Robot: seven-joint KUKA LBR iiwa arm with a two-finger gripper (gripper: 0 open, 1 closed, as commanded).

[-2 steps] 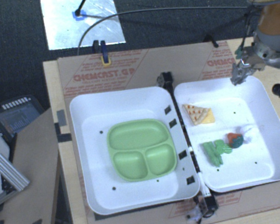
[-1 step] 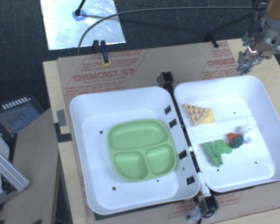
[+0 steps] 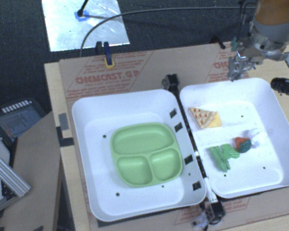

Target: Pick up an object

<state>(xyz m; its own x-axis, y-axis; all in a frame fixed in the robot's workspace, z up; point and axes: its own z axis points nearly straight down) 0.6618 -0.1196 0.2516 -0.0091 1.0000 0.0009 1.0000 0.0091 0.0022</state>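
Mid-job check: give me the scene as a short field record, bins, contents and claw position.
left bin: holds a green divided plate
right bin: holds a sandwich wedge, a green toy, a small red and teal piece
claw: above the right bin's far rim, nothing seen between its fingers
arm: enters from the upper right

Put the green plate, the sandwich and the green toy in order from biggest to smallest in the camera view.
1. Green plate, by far the biggest.
2. Sandwich.
3. Green toy, which looks close to the sandwich in size, so these two are hard to rank.
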